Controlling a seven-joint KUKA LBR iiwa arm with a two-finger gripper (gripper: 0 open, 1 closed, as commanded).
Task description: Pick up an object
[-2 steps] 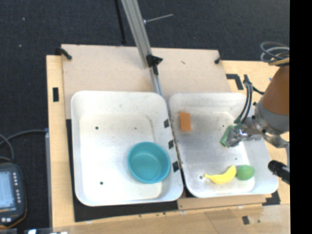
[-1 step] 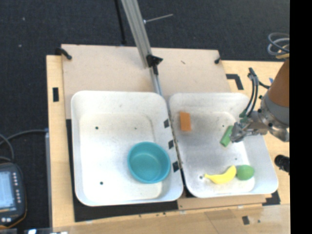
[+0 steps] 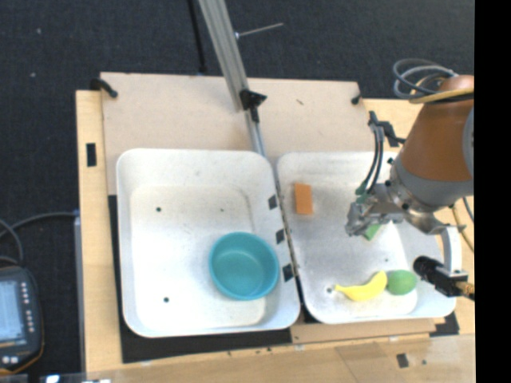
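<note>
Pincer (image 3: 363, 220) low in right bin (image 3: 319, 170), state unreadable; banana (image 3: 361, 289), green ball (image 3: 402, 282), orange block (image 3: 303, 199) all unlifted; pick pending.

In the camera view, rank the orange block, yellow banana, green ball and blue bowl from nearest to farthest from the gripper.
From the gripper:
1. Orange block, right bin, toward the divider.
2. Green ball and yellow banana, right bin's near edge; too close to call.
3. Blue bowl, left bin.
</note>
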